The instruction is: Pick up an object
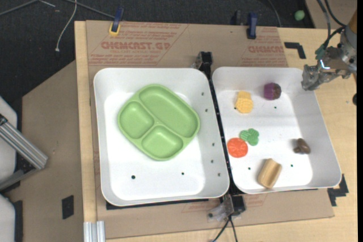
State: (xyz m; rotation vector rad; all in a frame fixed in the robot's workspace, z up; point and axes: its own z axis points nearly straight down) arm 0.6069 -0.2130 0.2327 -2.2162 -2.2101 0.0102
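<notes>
In the right bin (317, 122) lie several small objects: a purple round piece (272, 90), a yellow corn-like piece (244, 102), a green broccoli-like piece (249, 135), an orange-red tomato slice (237, 148), a tan bread-like roll (269, 173) and a small brown lump (301, 147). My gripper (315, 77) hangs at the bin's upper right corner, just outside the rim, right of the purple piece. Nothing shows between its fingers.
The left bin (113, 122) holds a green divided plate (159, 121). Two clamps, a blue-and-yellow one (117, 20) and a blue one (251, 25), grip the cardboard's back edge. Cables trail on the dark floor at the upper left.
</notes>
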